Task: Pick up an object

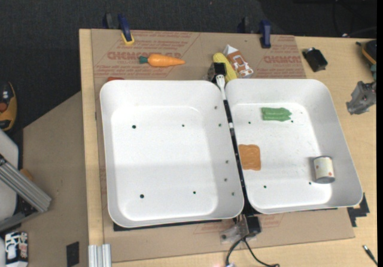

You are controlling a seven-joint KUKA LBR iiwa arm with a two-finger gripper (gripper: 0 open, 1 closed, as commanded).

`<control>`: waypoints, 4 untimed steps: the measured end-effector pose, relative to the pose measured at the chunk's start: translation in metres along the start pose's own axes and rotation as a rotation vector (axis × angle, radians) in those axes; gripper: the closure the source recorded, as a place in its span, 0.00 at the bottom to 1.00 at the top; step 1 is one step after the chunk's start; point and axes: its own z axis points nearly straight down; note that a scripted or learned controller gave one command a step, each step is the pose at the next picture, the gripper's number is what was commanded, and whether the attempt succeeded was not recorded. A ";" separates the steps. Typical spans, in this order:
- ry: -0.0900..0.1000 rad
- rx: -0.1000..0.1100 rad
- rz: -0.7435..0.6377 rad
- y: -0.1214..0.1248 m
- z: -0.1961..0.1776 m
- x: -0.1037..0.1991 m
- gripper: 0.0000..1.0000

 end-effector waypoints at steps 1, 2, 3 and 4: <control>-0.004 0.002 0.007 0.005 -0.080 -0.072 1.00; 0.000 0.003 -0.001 0.001 -0.130 -0.048 1.00; 0.002 0.011 0.001 0.001 -0.127 -0.049 0.00; -0.002 0.005 0.001 0.002 -0.138 -0.049 1.00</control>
